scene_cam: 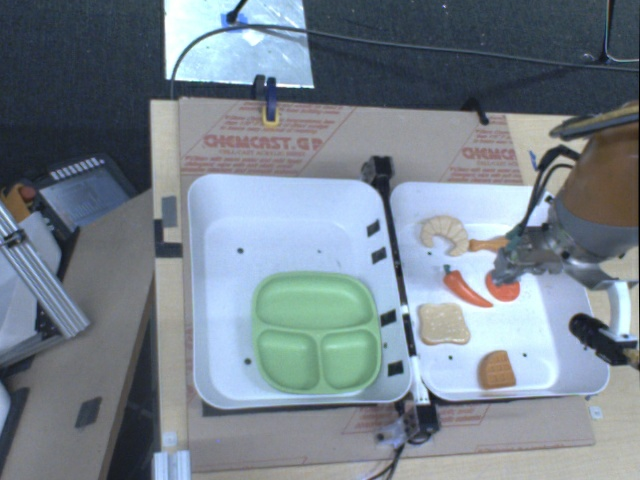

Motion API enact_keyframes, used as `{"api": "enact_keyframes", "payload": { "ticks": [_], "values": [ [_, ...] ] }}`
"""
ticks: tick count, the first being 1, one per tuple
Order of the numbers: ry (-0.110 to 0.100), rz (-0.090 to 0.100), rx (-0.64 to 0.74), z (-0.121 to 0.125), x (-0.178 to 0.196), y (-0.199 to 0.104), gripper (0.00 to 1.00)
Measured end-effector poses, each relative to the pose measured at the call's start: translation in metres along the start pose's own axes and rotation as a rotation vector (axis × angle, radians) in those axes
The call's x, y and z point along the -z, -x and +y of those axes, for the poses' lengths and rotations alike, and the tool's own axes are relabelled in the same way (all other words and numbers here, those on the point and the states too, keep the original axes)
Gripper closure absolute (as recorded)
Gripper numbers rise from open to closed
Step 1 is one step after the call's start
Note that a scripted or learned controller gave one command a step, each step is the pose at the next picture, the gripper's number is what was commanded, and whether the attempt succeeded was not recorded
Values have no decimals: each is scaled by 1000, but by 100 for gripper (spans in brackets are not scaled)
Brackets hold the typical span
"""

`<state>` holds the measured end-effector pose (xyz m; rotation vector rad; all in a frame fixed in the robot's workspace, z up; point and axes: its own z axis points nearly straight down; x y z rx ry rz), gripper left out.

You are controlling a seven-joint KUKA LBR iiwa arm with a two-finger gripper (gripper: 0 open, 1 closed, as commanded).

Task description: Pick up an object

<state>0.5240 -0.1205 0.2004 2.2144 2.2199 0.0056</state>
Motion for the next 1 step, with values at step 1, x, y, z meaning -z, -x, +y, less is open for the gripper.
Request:
{"api": "enact_keyframes", "payload": {
  "ticks": [1],
  "values": [
    [-2,1,1,2,28,0,100]
  ]
}}
